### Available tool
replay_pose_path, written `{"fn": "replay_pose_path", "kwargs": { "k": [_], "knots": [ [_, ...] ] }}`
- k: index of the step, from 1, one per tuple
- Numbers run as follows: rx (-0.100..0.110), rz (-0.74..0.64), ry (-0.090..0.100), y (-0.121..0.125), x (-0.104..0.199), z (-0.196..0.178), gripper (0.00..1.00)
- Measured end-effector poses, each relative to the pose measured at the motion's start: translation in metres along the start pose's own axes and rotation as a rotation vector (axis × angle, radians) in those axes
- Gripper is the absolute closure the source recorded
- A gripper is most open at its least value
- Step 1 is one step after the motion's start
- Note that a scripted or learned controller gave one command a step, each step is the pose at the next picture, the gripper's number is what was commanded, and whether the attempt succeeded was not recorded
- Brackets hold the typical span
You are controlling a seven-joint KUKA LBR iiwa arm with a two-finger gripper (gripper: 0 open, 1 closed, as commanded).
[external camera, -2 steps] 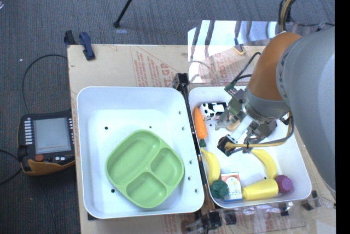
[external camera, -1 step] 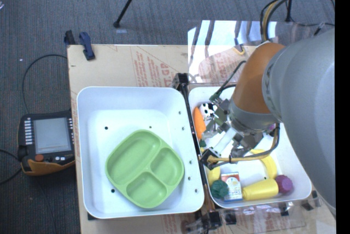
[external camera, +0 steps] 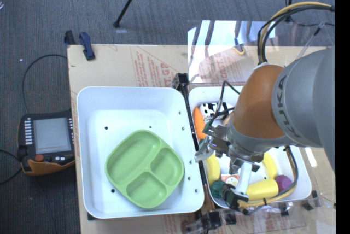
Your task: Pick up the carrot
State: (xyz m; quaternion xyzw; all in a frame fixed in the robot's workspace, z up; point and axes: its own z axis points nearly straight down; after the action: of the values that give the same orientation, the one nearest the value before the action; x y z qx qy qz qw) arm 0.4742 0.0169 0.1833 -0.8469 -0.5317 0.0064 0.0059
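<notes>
The carrot [external camera: 199, 121] shows as an orange sliver against the left wall of the right bin [external camera: 304, 190], mostly hidden by the arm. My gripper [external camera: 212, 145] hangs low in that bin, just below and to the right of the carrot. The big grey and orange wrist covers most of the bin from above. I cannot tell whether the gripper touches the carrot.
In the right bin, yellow pieces [external camera: 212, 168] [external camera: 262, 188], a dark green item [external camera: 219, 188], a purple item [external camera: 283, 181] and a black-and-white spotted thing [external camera: 208, 110] crowd around the gripper. The left bin [external camera: 93, 118] holds a green divided plate [external camera: 145, 169].
</notes>
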Motion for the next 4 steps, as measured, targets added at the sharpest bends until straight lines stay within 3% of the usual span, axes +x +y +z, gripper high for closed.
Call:
{"fn": "replay_pose_path", "kwargs": {
  "k": [1, 2, 3, 4],
  "knots": [
    [-0.004, 0.102, 0.0, 0.079, 0.014, -0.002, 0.0],
    [-0.003, 0.36, 0.002, 0.11, -0.015, -0.002, 0.0],
    [-0.001, 0.244, 0.001, 0.083, 0.011, -0.002, 0.0],
    [-0.001, 0.244, 0.001, 0.083, 0.011, -0.002, 0.0]
  ]
}}
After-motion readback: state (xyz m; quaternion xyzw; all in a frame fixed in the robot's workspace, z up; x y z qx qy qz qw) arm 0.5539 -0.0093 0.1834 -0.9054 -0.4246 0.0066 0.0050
